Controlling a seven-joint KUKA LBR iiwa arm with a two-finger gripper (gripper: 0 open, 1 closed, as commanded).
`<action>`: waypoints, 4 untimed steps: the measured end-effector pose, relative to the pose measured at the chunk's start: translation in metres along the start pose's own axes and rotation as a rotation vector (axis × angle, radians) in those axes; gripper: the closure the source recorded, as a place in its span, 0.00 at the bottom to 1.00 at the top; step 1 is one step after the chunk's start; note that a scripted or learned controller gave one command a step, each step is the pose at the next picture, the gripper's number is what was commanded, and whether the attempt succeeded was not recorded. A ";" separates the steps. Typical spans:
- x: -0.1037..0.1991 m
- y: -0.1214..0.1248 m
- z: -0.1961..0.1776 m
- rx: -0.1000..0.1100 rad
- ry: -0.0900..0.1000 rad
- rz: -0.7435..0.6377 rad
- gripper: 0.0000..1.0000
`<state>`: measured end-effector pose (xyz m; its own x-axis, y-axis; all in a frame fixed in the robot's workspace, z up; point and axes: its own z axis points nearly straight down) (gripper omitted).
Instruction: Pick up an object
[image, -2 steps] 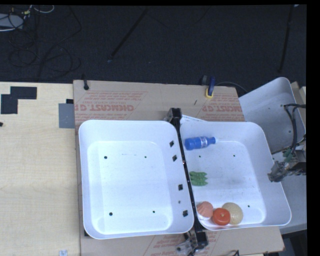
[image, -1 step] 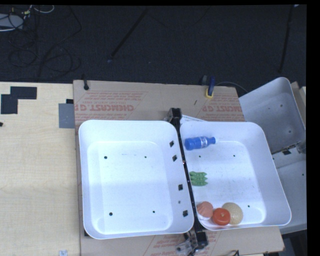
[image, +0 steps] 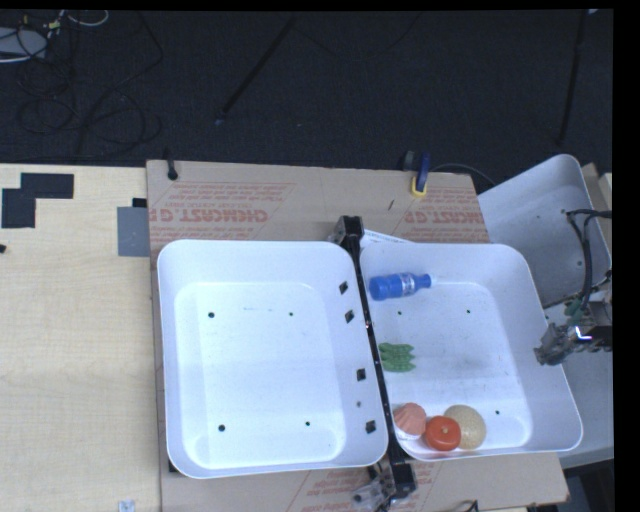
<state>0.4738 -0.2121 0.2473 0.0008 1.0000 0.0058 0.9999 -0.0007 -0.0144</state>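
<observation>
In the right bin (image: 520, 290) lie five things: one blue bottle (image: 399, 286) at the far left, one green piece (image: 396, 357) mid-left, and a pink ball (image: 409, 418), a red ball (image: 442, 433) and a tan ball (image: 466, 425) clustered near. The gripper (image: 556, 348) sits beyond the bin's right rim; its state I cannot tell.

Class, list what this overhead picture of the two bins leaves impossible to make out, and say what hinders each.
- Gripper: at the camera view's right edge, small and dark; its state cannot be judged.
- Blue bottle: label too small to read.
- Green object: too blurred to identify.
- Pale round item: partly covered by the red round item.
</observation>
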 end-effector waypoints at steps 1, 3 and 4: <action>-0.001 0.030 -0.118 -0.026 -0.011 -0.004 1.00; -0.002 0.031 -0.090 -0.019 -0.009 -0.002 1.00; 0.000 0.018 0.030 -0.003 -0.001 0.000 1.00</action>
<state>0.4914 -0.2124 0.2173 0.0006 1.0000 0.0045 0.9999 -0.0005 -0.0112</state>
